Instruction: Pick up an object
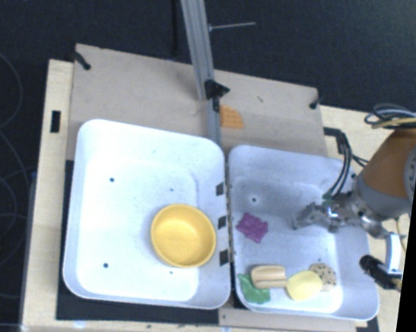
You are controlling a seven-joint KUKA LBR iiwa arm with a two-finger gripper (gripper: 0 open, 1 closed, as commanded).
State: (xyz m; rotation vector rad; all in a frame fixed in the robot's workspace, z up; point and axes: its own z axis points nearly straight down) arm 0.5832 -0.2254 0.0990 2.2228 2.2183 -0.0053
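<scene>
My gripper (310,216) hangs over the middle of the right bin (284,172), reaching in from the right edge. Nothing shows between its fingers. A purple block (252,227) lies to its left on the bin floor. Along the bin's front wall lie a tan cylinder (268,276), a green scrap (253,290), a yellow lemon-shaped object (303,287) and a speckled cookie-like piece (323,273). A yellow bowl (183,235) sits upright in the left bin (117,156), near its front right corner.
A grey metal pole (198,37) slants up from between the bins at the back. An orange tag (231,118) lies on the board behind them. Cables run along the right side by the arm.
</scene>
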